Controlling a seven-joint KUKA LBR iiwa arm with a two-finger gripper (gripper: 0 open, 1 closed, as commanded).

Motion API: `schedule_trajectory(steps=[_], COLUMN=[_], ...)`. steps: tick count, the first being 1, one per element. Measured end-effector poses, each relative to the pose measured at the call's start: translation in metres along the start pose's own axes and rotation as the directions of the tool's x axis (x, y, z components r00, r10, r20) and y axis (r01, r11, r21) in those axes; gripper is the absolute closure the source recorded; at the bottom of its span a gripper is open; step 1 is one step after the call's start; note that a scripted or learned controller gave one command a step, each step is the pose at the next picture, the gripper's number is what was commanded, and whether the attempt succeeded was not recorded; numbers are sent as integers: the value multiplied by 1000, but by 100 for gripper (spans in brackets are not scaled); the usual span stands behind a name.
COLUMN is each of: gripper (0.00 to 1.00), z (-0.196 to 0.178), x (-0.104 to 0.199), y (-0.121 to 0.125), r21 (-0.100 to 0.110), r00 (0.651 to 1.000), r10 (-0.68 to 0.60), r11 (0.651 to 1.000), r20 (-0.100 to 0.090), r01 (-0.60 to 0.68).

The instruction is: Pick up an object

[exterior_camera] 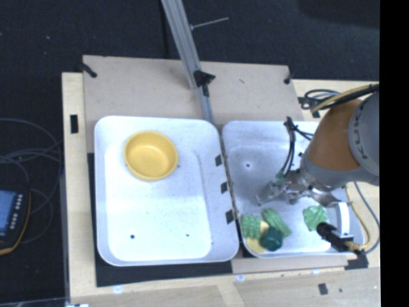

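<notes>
Several green toys (276,221) clustered at the lower edge of the right bin (252,146), lower right of the frame, beside a darker green piece (271,240) and another green one (314,216) further right. Gripper (281,194) low over that bin, just above and slightly right of the cluster, nothing visibly held; open or closed impossible to tell. Nearest toy lying diagonally, just below the gripper. Yellow bowl (151,155) well apart in the left bin (160,235).
</notes>
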State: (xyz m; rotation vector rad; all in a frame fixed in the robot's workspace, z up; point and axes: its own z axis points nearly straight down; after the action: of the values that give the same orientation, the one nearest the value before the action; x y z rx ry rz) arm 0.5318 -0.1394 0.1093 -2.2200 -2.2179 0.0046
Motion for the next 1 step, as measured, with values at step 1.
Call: schedule_trajectory(steps=[1], gripper=[100], z=[-13], x=[0], y=[2], r21=[-6], r00=[1000], r10=[1], r11=[1000], r20=[0], r01=[-1])
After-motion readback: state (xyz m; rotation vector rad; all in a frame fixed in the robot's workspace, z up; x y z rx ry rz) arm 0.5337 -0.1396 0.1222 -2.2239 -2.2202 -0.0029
